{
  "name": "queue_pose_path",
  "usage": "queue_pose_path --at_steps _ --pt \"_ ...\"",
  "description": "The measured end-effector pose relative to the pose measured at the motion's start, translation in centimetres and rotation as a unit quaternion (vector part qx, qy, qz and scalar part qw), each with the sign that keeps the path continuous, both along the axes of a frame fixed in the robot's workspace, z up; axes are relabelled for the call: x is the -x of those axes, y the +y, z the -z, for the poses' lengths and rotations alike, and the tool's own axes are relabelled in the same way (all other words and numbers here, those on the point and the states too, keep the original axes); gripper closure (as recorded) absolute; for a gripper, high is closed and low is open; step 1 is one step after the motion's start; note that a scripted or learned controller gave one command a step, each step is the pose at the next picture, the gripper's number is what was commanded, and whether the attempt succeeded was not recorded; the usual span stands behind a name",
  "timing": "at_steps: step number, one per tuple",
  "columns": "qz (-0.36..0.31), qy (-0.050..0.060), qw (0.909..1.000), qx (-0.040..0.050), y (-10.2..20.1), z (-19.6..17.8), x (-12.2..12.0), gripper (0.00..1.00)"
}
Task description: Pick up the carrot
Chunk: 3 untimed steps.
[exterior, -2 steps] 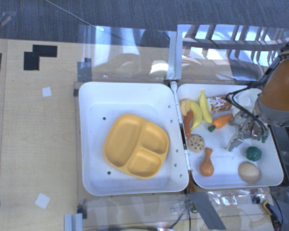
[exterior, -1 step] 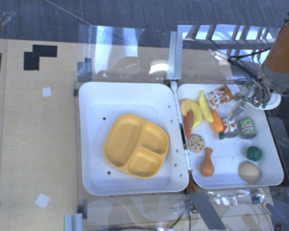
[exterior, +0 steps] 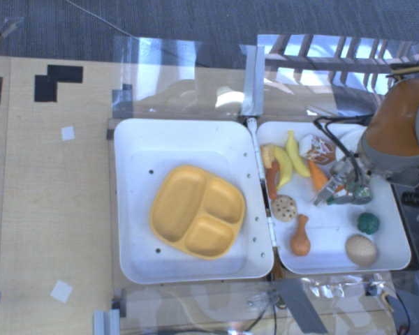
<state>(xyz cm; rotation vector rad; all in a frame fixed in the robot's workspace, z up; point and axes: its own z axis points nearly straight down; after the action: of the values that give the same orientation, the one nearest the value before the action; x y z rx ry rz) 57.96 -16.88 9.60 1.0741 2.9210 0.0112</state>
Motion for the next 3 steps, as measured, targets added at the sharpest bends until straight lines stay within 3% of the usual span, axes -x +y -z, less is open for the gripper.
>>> queue_pose_path --at_steps 1,2,3 --pt "0.054 0.030 0.9981 0.0008 3.1 0.7 -5.7 0.00" --pt "0.084 0.010 0.9964 -0.0023 6.6 0.7 -1.2 0.00" --pt "0.080 0.005 0.9967 -0.0021 6.7 -0.7 -1.5 1.00"
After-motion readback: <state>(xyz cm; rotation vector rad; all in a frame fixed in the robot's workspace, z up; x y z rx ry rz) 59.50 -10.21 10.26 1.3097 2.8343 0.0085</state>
